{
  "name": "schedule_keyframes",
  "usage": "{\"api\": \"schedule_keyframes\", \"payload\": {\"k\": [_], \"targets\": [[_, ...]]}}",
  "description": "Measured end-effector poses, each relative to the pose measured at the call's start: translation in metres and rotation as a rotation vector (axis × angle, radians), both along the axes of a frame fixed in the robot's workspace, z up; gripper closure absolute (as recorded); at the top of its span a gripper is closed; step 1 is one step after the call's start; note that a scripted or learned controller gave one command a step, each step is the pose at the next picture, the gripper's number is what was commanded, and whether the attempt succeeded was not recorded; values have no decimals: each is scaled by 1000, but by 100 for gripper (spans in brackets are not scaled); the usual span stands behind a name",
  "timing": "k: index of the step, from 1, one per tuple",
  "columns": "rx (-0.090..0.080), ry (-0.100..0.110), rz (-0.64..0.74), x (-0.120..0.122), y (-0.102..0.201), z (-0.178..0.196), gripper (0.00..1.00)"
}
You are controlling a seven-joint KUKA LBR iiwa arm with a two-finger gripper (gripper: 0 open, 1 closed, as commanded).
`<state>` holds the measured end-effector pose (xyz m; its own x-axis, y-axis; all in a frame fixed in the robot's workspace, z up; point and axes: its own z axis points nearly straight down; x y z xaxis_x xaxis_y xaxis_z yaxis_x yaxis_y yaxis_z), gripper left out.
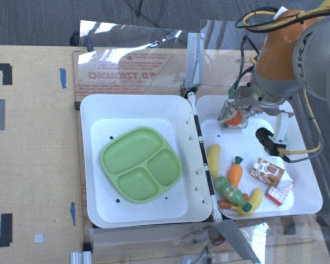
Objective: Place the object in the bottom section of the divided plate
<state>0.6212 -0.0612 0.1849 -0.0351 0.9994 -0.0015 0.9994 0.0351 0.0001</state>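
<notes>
The green plate [141,163] sits in the left bin [93,114], its bottom section facing six o'clock. At two o'clock, over the right bin [308,202], the gripper [235,116] looks clamped on a small red-orange object [235,120]. The hold seems shallow, so the object could slip off while crossing the divider [201,147].

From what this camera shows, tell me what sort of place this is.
Probably a robotics lab bench set up for pick-and-place trials: two white bins, a green divided plate, toy food like a carrot, and a robot arm overhead.
</notes>
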Motion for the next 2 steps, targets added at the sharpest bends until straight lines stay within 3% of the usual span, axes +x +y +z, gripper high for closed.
{"api": "schedule_keyframes", "payload": {"k": [1, 2], "targets": [[2, 4, -93, -55, 76, 29, 100], [2, -1, 9, -10, 186, 47, 100]]}}
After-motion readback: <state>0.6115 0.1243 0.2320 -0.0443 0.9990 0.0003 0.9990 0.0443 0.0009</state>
